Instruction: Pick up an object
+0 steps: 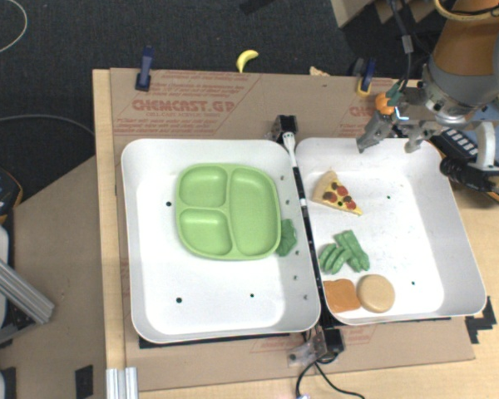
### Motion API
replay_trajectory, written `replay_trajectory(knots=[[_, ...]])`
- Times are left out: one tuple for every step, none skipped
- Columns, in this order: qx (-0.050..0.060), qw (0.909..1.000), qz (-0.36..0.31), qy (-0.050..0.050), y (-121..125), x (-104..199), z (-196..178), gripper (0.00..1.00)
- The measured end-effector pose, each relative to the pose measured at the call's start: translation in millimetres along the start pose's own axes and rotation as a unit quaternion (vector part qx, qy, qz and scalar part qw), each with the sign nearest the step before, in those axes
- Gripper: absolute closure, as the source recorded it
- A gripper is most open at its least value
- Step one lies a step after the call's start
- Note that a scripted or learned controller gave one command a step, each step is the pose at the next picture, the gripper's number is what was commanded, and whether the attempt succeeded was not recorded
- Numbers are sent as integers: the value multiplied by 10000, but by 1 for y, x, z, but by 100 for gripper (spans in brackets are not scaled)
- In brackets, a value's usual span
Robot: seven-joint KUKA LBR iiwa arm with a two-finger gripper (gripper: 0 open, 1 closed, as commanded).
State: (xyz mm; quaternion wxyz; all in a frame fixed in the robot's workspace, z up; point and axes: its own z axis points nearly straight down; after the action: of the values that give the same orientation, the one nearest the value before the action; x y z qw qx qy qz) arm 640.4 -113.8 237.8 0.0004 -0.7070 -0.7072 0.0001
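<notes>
**Pincer open above the right bin's far edge, holding nothing**

Your pincer (pixel 391 136) hangs over the far rim of the right bin (pixel 449 223), its two fingers spread apart with nothing between them. The grey wrist and orange band rise behind it toward the upper right.

Nearest to the pincer, just below and to its left, lies the pizza slice (pixel 337 194) on the bin floor, well clear of the fingers. Farther down from the pincer you find the green pods (pixel 343 253), and beyond them, at the near edge of the same bin, the orange block (pixel 342 294) touching the round tan bun (pixel 376 293).

Far to the pincer's left sits the left bin (pixel 150 289), carrying a green divided plate (pixel 229 211). A small green piece (pixel 287 237) rests against that plate's right edge, beside the divider between the bins. Both bins rest on a cardboard sheet (pixel 200 102) on the tabletop.
</notes>
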Motion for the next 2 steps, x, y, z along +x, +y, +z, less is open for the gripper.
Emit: replay_trajectory(knots=[[-19,10000,-5,-3,1,0,-11,100],[-55,10000,-41,6,-14,72,-92,100]])
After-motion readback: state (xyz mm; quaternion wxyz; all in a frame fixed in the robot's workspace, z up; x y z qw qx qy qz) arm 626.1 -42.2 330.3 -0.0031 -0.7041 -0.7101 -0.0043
